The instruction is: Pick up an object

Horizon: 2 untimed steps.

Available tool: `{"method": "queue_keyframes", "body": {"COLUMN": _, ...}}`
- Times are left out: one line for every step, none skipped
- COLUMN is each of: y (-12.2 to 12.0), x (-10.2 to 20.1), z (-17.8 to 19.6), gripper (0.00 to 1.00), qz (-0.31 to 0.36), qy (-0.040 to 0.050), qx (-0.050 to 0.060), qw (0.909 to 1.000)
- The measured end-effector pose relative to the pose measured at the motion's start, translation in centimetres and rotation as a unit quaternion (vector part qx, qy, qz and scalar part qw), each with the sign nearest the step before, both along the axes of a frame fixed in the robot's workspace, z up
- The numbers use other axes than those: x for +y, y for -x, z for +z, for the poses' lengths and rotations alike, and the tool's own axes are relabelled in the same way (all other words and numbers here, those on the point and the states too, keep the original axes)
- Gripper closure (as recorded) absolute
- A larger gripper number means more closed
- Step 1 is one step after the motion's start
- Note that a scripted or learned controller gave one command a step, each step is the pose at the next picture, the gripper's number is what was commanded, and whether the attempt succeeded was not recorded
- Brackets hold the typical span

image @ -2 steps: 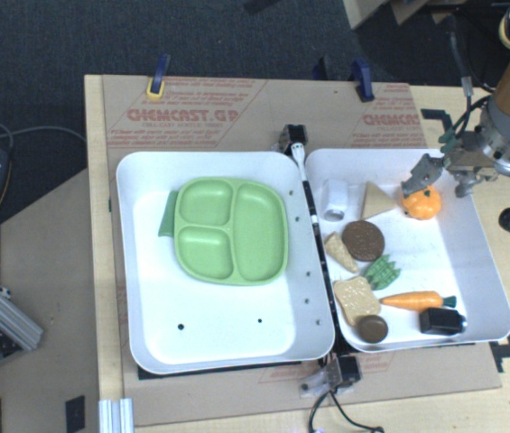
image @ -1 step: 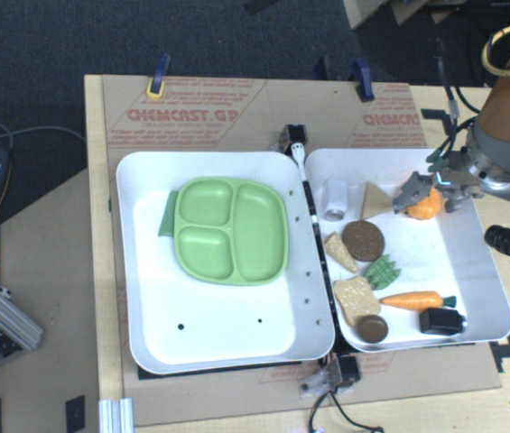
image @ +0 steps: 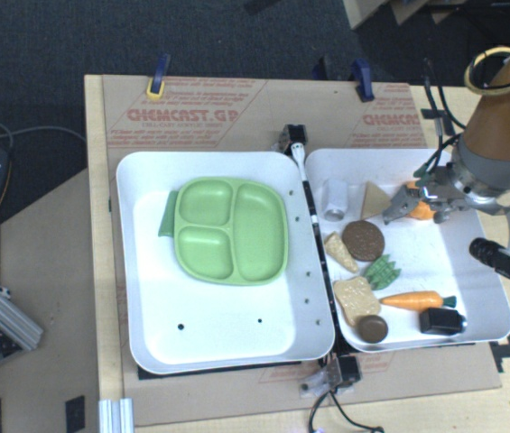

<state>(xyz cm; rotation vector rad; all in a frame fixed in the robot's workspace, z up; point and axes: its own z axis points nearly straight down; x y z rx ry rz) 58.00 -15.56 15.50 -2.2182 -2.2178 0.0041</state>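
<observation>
Camera view: pincer [image: 414, 204] spread, grasping nothing, low in the right bin [image: 485, 278]; I'd centre over one item, then clench

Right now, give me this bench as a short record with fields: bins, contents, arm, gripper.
left bin: shallow white bin holding a green three-compartment plate
right bin: shallow white bin holding toy food, including a brown round patty, an orange carrot and a slice of bread
arm: grey arm with orange band, over the right bin's far side
gripper: two-finger gripper low near an orange piece; grasp not clear
</observation>
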Motion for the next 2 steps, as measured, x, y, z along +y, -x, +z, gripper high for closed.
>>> {"method": "queue_keyframes", "body": {"y": -0.6, "x": 0.2, "z": -4.5, "gripper": 0.00, "qz": 0.001, "qy": -0.0001, "qx": 0.000, "qw": 1.0000}}
{"method": "queue_keyframes", "body": {"y": -0.7, "x": 0.2, "z": -6.9, "gripper": 0.00, "qz": 0.000, "qy": 0.0002, "qx": -0.003, "qw": 1.0000}}
